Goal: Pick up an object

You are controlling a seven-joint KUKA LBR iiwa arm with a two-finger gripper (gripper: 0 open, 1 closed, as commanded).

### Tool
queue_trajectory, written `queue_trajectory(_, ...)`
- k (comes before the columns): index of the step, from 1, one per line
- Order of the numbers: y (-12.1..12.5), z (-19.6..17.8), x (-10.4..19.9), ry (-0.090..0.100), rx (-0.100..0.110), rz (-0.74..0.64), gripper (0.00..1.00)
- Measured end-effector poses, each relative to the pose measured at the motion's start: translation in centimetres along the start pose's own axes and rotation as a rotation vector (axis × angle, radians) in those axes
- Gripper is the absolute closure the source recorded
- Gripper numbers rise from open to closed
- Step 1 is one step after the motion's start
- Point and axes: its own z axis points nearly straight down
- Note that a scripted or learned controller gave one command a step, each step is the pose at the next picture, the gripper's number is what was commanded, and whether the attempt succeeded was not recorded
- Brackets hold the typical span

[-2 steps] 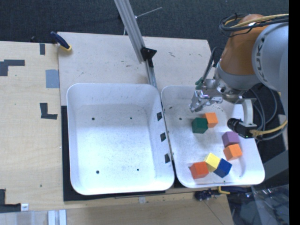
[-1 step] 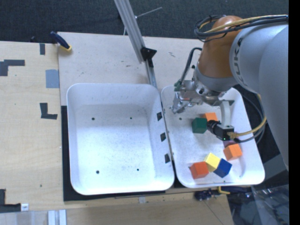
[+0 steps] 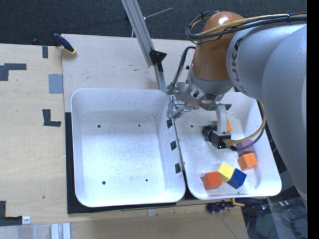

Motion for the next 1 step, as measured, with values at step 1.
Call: queue_trajectory(1, -0.79, -0.49, 5.1, -0.001, 0.001, 0.0, 1.0)
